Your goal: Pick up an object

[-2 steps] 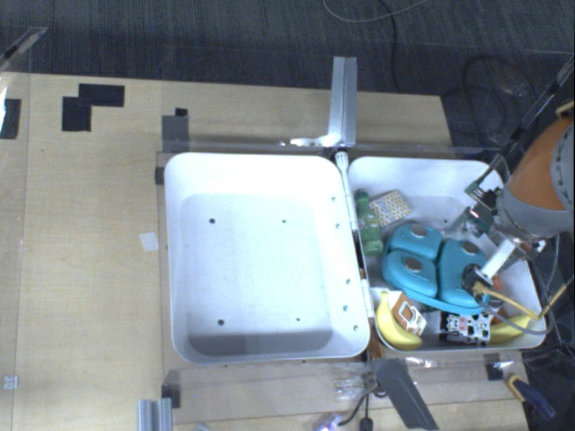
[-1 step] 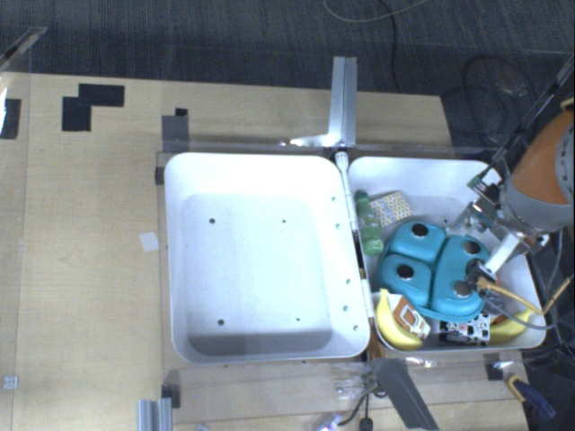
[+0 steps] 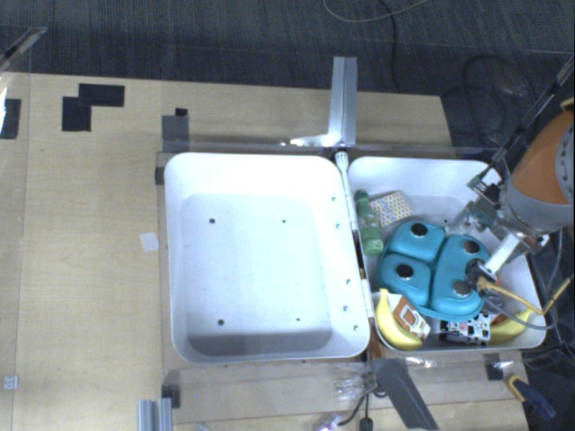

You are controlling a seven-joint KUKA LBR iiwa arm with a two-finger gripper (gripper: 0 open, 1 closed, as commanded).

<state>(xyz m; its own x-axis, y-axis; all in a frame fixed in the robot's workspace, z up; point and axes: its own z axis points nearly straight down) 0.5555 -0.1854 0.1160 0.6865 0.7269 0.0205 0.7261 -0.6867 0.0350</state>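
Jaws low over right side of teal toy in right bin; opening: cannot tell. Suggest centring on toy's middle ridge, clear of banana, descending straight, closing slowly before lift.

Open room above left bin; right bin crowded: teal toy, banana, green bottle, packet.

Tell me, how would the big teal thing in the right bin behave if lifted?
The teal thing looks like stiff moulded plastic, probably hollow and light for its size. Its rounded, glossy lobes seem wide and may slip when pinched.
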